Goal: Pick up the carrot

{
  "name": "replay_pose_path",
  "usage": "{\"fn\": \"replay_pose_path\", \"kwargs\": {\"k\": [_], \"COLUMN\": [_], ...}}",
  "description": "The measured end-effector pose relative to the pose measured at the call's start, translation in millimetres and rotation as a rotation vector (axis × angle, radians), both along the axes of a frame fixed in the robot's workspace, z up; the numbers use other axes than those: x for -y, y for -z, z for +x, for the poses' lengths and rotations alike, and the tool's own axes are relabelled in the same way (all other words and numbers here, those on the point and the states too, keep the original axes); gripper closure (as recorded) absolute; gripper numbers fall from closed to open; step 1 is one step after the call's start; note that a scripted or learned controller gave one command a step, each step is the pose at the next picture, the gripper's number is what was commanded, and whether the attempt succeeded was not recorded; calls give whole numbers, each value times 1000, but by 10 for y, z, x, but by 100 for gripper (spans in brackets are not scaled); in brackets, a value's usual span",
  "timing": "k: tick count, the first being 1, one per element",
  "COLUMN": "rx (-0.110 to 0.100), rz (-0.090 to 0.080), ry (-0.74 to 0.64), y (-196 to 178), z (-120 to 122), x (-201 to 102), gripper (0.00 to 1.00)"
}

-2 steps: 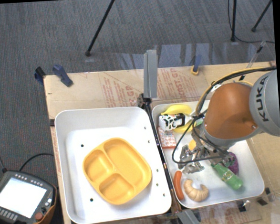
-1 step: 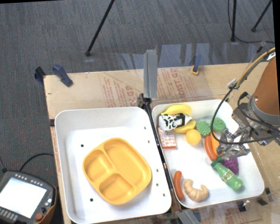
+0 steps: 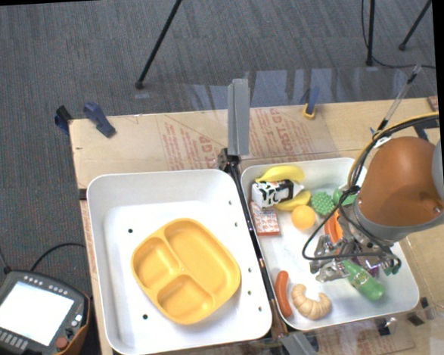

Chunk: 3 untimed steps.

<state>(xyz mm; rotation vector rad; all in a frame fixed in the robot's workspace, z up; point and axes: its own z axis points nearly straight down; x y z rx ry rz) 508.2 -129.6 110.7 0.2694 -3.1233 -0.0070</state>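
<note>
The right bin (image 3: 383, 306) is crowded: from its centre, bananas (image 3: 284, 178) and a cow-patterned carton (image 3: 272, 193) sit at eleven o'clock, an orange (image 3: 304, 217) just beside them, a sausage (image 3: 282, 292) and croissant (image 3: 311, 301) at seven. The arm (image 3: 398, 187) itself covers the three o'clock side, hemming the carrot (image 3: 333, 224) (only a sliver shows). Bare floor lies mid-bin at nine. The left bin (image 3: 111, 218) holds a yellow plate (image 3: 185, 269), with open margins around it.

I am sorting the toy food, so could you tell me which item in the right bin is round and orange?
The orange, a small ball below the bananas; the carrot is long and thin.
</note>
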Motion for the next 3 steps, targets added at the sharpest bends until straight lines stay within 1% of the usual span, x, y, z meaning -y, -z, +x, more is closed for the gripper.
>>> {"fn": "replay_pose_path", "kwargs": {"k": [1, 2, 3], "rx": [20, 14, 5], "rz": [-6, -3, -1], "ry": [-77, -310, 37], "y": [-1465, -2102, -1617], "z": [-18, -226, -228], "x": [147, 684, 832], "gripper": [100, 100, 100]}}
